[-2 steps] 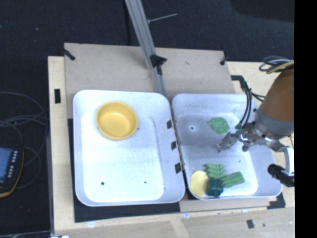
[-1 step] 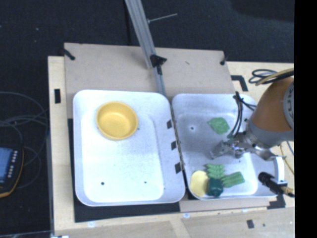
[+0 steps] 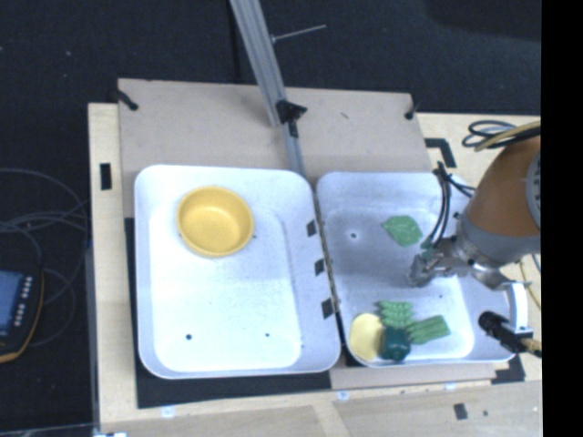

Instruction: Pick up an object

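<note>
My gripper (image 3: 423, 271) hangs over the middle of the right bin (image 3: 355, 198), reaching in from the right below the orange band of the arm (image 3: 506, 198). A flat light green piece (image 3: 402, 229) lies just up and left of it. Near the bin's front edge sit a small yellow object (image 3: 365, 335), a dark teal object (image 3: 395, 343) and a ridged green object (image 3: 417, 323), crowded together below the gripper. A yellow bowl (image 3: 215, 220) rests in the upper left of the left bin (image 3: 228, 335). Nothing is visibly held.
A grey metal pole (image 3: 264, 57) slants down from the top to the gap between the bins. Cables (image 3: 496, 135) lie on the bench at the right. A handheld pendant (image 3: 16, 308) sits at the far left, off the bench.
</note>
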`<state>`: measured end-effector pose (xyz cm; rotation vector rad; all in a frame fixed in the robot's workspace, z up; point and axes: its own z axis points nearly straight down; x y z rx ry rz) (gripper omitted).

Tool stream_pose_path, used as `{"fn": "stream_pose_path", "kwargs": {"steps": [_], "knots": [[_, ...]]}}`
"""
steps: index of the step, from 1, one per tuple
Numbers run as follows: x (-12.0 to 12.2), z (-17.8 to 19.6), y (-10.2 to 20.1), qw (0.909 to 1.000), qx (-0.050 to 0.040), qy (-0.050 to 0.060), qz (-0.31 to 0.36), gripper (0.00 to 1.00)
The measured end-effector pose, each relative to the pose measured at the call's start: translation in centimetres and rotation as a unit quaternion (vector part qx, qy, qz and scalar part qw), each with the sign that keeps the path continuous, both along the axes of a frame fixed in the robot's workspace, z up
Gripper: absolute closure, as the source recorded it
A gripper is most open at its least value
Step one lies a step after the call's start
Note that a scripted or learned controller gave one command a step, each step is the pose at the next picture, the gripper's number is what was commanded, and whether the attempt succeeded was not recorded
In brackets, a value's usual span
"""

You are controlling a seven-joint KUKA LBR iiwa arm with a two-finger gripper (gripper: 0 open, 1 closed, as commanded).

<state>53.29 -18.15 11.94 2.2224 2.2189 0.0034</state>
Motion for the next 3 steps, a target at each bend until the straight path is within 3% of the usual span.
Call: {"fn": "stream_pose_path", "kwargs": {"steps": [3], "knots": [[1.4,12.7,-0.3,1.0,-0.0007,-0.001,0.001,1.0]]}}
